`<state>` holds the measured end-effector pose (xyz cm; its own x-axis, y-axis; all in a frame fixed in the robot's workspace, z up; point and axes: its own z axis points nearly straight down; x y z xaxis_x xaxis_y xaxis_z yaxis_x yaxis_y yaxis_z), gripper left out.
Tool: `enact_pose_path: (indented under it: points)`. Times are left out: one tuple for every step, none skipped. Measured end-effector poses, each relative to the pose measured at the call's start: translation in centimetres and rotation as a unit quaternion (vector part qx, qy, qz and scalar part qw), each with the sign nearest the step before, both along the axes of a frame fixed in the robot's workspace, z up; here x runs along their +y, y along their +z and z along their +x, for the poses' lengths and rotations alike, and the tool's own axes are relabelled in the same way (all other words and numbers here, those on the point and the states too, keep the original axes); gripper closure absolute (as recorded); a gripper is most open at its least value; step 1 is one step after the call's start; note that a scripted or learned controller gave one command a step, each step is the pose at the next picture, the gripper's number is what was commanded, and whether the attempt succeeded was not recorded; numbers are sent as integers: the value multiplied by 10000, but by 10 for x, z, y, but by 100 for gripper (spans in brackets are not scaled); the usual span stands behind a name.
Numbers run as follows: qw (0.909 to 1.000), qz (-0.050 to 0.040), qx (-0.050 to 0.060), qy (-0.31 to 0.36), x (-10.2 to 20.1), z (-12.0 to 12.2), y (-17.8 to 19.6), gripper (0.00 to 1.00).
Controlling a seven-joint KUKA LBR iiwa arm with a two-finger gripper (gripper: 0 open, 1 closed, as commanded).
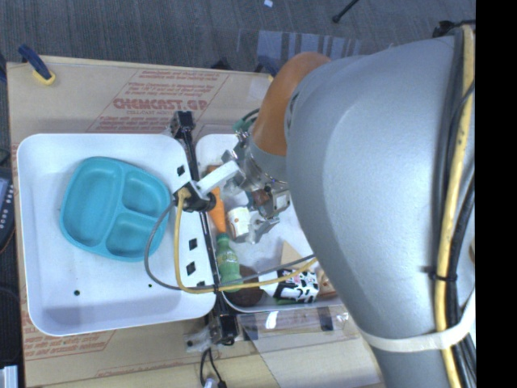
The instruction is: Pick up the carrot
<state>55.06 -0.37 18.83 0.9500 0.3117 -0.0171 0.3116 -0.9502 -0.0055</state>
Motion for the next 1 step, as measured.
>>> enact_pose_path:
  points:
    - [10000,0,0,0,0,0,0,0]
